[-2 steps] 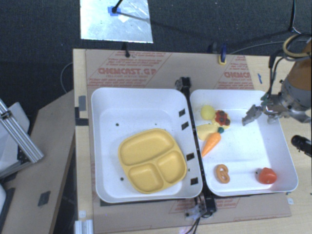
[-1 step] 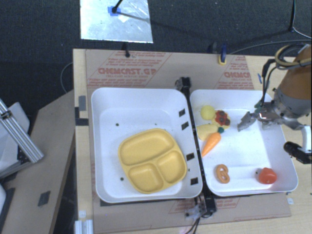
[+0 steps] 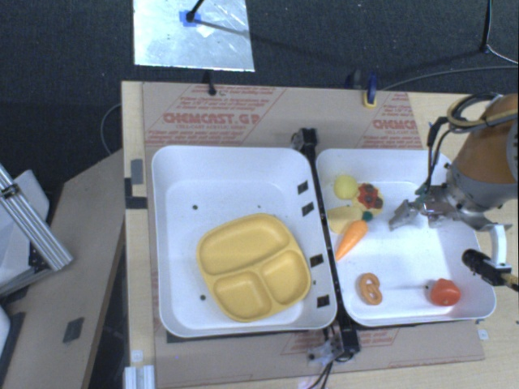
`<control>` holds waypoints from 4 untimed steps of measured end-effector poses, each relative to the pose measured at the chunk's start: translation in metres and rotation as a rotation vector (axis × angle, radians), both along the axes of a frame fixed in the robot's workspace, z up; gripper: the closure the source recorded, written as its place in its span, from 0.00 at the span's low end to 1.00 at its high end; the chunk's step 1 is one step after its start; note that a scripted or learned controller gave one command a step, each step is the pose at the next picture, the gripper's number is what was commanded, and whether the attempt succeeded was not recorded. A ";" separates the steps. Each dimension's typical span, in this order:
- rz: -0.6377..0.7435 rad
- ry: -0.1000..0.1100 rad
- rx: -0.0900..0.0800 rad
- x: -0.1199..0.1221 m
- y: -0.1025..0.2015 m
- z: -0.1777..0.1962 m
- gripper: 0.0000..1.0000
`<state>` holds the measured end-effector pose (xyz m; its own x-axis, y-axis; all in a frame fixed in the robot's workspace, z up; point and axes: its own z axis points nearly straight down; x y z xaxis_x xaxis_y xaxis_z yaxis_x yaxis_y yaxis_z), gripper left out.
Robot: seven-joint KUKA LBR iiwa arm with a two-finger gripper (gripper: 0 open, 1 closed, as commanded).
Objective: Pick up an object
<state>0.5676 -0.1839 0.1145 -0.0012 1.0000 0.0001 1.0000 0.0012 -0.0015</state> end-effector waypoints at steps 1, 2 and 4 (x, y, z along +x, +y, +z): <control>0.000 -0.001 0.000 0.000 0.000 -0.031 0.00; 0.000 -0.006 -0.001 0.002 0.000 -0.019 1.00; 0.003 -0.007 -0.002 -0.006 -0.007 0.083 1.00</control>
<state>0.5620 -0.1910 0.1973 -0.0043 1.0000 -0.0019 1.0000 0.0043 0.0059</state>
